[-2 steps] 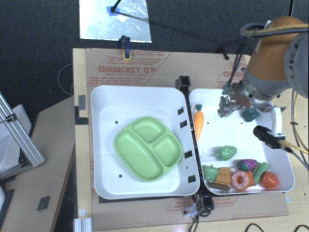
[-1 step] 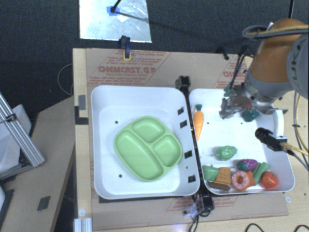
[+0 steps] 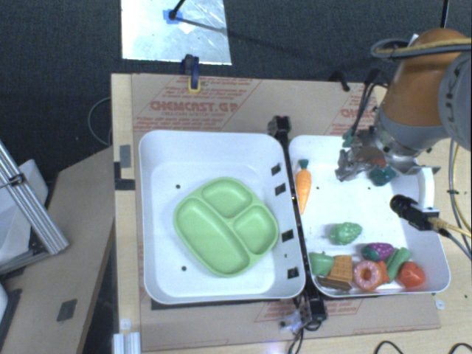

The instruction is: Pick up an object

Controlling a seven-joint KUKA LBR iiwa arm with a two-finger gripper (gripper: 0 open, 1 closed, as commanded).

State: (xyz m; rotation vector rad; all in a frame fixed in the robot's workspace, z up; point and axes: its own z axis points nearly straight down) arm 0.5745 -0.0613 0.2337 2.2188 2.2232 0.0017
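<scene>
My gripper [image 3: 349, 168] hangs over the far part of the right bin [image 3: 428, 198], under the grey arm with its orange band. A small teal object [image 3: 382, 174] shows just to the right of it, close against the wrist. An orange carrot [image 3: 302, 185] lies to the gripper's left, along the bin's left wall. A pale green toy [image 3: 345, 232] sits in the middle of the bin. Along the near wall lie grapes [image 3: 377, 251], a donut [image 3: 366, 273], a red tomato [image 3: 411, 273], a brown cracker [image 3: 341, 269] and a green piece [image 3: 321, 262].
The left bin [image 3: 158, 198] holds a green divided plate [image 3: 225, 226]. A black divider with clips [image 3: 290, 198] runs between the bins. A black fitting [image 3: 413, 212] on the arm sticks out over the right bin's right side. Cables trail at the right edge.
</scene>
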